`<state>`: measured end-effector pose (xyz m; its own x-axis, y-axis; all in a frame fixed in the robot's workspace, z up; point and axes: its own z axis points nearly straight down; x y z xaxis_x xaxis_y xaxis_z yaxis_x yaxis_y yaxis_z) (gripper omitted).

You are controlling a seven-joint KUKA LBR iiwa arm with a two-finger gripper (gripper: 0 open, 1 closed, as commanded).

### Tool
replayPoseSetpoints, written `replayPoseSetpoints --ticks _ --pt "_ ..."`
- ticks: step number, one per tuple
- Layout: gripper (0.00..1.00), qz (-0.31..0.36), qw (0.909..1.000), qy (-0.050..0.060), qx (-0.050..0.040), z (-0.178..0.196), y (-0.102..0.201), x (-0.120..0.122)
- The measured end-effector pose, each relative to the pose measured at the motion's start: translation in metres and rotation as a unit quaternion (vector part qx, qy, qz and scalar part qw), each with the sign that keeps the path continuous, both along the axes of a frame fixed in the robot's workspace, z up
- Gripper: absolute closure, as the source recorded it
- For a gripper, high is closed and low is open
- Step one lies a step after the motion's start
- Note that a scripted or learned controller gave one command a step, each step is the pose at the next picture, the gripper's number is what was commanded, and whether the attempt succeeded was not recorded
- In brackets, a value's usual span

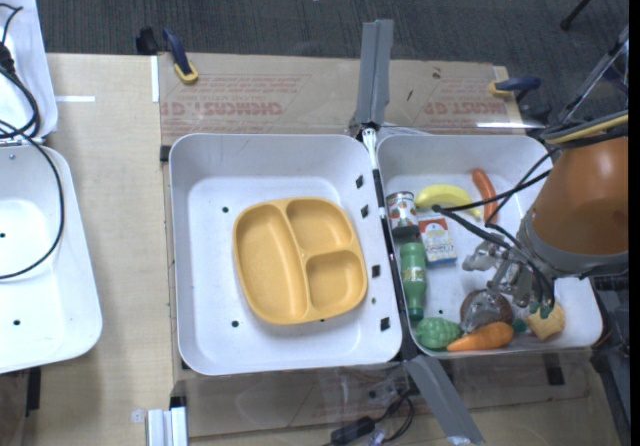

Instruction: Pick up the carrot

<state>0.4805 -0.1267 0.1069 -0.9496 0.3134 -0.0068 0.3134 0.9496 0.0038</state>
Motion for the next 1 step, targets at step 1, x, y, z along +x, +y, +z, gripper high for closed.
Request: replayPoseSetpoints --ticks 1 --pt "0.0 0.132 0.9913 -0.007 -0.0041 -0.0106 -0.0363 0.0038"
